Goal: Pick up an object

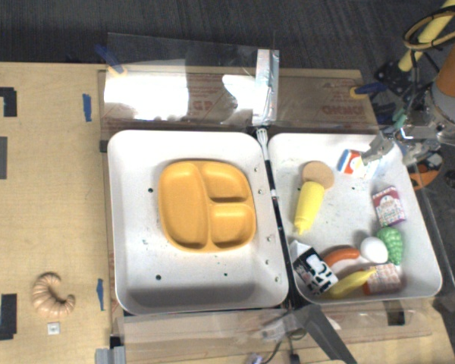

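The left bin (129, 226) sits well to the left of the gripper (394, 144) and holds a yellow divided plate (207, 205). The right bin (428, 268) lies under and below the gripper, which hovers at its upper right edge, the grey arm (446, 89) reaching in from the right. Whether the fingers are spread or closed, I cannot tell from here, and nothing shows between them. Just left of them lies a small red, white and blue packet (350, 161), further left a mustard bottle (311, 200). Below them are a pink carton (387, 205), green grapes (393, 244), a white egg (374, 249), a sausage (341, 256) and a banana (350, 283). A croissant (51, 295) lies far off on the bench.
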Robot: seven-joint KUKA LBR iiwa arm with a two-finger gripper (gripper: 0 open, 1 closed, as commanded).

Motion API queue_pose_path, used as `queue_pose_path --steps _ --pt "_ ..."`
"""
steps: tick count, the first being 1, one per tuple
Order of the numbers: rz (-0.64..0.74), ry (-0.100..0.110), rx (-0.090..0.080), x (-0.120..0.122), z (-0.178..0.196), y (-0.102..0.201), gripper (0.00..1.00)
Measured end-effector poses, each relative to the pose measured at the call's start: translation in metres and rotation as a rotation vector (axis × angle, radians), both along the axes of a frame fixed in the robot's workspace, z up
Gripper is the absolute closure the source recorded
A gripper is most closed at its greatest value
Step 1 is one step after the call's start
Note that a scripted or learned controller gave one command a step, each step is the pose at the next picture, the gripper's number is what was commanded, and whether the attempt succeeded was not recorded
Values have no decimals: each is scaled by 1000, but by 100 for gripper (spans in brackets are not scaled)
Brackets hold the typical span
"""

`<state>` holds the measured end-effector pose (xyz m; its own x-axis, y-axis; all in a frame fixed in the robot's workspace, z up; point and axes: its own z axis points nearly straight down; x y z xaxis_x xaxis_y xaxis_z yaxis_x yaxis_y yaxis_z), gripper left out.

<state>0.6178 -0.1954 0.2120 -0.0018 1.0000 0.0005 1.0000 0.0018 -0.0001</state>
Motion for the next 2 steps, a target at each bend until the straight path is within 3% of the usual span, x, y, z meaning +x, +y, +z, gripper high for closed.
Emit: queue_pose_path --steps 1,2 --pt "-117 7 2 -22 -92 65 0" --pt "207 -5 -2 43 -125 98 0"
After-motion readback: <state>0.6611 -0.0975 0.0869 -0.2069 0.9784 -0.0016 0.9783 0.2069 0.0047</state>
